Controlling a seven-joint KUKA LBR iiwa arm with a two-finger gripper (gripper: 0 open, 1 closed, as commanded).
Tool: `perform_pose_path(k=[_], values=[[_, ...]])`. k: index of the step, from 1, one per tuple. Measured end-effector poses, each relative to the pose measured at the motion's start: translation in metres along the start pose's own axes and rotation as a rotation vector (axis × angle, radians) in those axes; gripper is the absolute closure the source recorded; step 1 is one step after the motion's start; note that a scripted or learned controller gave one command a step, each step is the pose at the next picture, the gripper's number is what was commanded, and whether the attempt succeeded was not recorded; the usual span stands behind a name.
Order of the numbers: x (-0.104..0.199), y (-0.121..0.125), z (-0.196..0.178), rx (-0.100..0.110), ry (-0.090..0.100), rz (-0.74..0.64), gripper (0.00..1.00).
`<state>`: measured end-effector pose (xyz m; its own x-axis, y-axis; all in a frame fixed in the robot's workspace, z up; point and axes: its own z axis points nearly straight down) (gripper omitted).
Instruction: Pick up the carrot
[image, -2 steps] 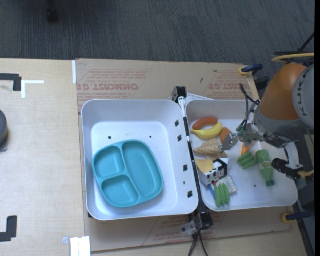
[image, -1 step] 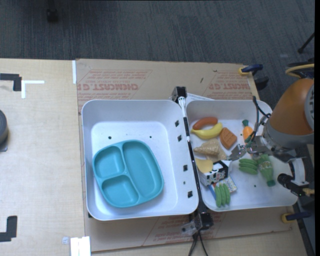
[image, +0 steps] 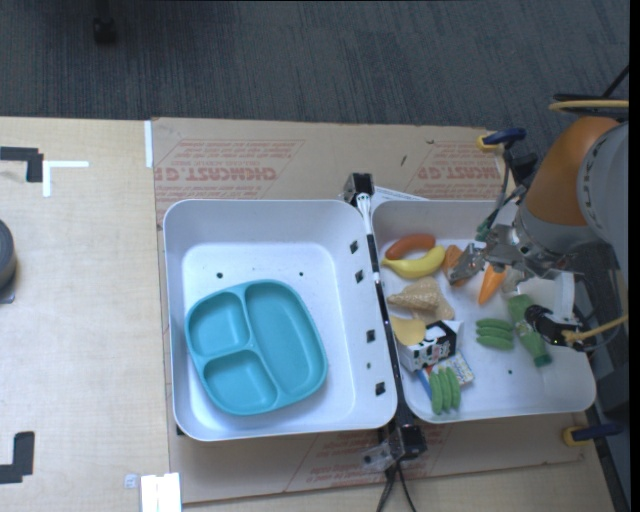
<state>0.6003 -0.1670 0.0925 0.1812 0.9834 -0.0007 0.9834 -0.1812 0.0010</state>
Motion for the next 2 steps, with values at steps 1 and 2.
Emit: perform_pose_path(k=[1,2], values=[[0.0,-0.001,-0.008,0.006,-0.002,-0.006,1.0],[0.096,0.006,-0.099,0.004,-0.001,0.095,1.0]])
